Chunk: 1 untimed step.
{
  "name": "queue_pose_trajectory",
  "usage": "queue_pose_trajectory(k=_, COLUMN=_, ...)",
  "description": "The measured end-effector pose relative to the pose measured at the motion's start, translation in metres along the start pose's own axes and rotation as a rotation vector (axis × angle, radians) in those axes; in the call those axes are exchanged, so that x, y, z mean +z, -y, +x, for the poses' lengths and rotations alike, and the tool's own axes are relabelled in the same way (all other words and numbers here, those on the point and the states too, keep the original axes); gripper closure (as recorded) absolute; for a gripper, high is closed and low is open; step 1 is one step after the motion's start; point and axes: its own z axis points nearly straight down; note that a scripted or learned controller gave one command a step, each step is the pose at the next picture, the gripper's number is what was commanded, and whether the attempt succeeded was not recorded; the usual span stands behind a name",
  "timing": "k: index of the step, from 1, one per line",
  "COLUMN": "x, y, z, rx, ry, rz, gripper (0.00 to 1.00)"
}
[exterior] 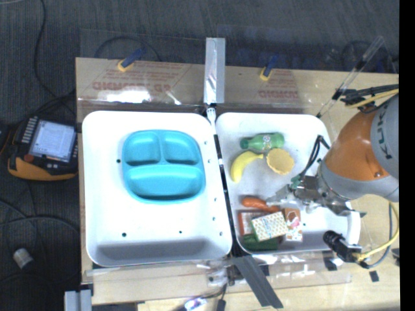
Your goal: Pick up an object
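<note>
The arm (363, 154) reaches in over the right bin (305, 123), and its tool (303, 190) hangs low near that bin's right wall, about midway between the far and near edges. Whether the tool is released or clenched I cannot tell; the wrist hides that part. Nothing can be seen in its grip, so no pick shows as made.

All the candidates lie in the right bin. Toward the far edge sits a green bottle (262, 142), with a banana (242, 163) just beside it on the side of the divider and a tan cup (281, 161) touching or nearly touching the banana's end. Nearer the near edge, a carrot (254, 203) lies above a cluster by the near wall: a patterned box (268, 225) on top of a brown packet (246, 222), a green item (259, 241) under them, and a small carton (293, 222) at the right of the pile. The tool stands just beside this cluster, closest to the carton and the box.

The left bin (97, 173) holds a blue tray (162, 164) in its middle, well apart from the arm.

By my judgement the task is at the approach stage: the arm is down in the bin, yet every object rests on the floor of it. Closing on one, lifting it clear and holding it are all left to do.
</note>
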Motion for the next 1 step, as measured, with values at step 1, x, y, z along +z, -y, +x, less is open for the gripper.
queue_pose_trajectory(k=1, x=-0.0291, y=-0.0253, z=-0.0288, rx=-0.147, ry=-0.004, rz=0.015, gripper=0.0)
